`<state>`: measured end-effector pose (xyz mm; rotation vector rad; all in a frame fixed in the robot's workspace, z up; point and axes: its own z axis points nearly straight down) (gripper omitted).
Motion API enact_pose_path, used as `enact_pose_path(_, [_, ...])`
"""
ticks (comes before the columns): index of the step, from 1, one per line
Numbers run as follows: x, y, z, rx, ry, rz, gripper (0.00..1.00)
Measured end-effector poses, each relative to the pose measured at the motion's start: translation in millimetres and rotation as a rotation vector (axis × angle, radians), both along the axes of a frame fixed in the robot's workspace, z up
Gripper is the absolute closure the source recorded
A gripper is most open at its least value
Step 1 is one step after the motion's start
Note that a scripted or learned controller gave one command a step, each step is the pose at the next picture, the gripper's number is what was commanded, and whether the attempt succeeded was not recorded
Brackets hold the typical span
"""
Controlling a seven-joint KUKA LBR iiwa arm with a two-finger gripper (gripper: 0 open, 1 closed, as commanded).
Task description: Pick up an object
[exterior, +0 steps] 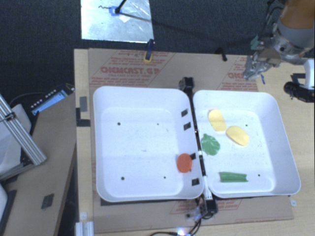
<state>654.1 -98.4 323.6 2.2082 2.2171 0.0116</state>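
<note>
The right bin (275, 132) holds two yellow pieces, a pale one (216, 119) and a deeper yellow one (237, 135), a green leafy piece (210, 144) and a flat green strip (233, 177). An orange-red round piece (184, 162) lies in the left bin (133, 107) near its right wall. My gripper (252, 73) hangs at the upper right, above the cardboard just behind the right bin's far edge, well apart from every object. Nothing shows between its tips.
Black clips run along the seam (194, 132) between the bins. A yellow and blue clamp (148, 53) sits on the cardboard's far edge, with a shiny foil sheet (117, 14) behind it. A black fitting (300, 90) sits at the far right.
</note>
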Motion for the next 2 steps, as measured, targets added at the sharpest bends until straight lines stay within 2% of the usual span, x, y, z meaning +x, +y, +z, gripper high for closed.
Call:
enact_pose_path(1, [-69,55,-32,0.006,0.019,0.004,1.00])
enact_pose_path(2, [-4,-3,25,-0.001,0.001,-0.005,1.00])
